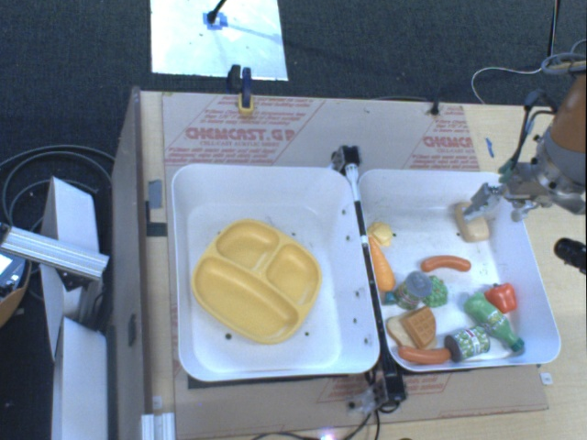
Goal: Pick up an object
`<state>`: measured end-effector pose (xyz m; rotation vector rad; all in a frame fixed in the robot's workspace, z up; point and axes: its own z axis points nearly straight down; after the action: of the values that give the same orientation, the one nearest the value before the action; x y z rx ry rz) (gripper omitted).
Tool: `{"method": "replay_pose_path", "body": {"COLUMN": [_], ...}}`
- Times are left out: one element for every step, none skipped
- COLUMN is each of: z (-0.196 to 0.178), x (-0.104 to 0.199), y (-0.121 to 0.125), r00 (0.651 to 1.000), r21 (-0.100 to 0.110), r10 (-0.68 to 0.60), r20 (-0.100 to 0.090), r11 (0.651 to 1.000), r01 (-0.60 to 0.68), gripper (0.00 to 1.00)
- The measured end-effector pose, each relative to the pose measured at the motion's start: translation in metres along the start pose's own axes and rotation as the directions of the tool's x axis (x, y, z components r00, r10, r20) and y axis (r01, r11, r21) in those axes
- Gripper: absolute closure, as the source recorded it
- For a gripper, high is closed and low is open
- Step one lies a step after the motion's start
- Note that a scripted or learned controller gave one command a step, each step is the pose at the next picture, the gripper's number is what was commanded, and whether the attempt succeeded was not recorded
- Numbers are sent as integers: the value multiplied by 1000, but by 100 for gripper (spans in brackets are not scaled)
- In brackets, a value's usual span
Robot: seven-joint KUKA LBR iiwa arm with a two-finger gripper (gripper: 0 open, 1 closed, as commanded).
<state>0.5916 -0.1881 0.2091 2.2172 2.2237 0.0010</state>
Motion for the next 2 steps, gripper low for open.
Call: {"method": "replay_pose_path", "body": {"z": [125,124], "x": [-19,-17], "y": [20,38], "r00": [1000,1000], "r21": [-1,-2], "r10": [2,-2], "r20": [1,1], "r11": [1000,1000], "r01": [-2,2], "gripper": [0,0]}}
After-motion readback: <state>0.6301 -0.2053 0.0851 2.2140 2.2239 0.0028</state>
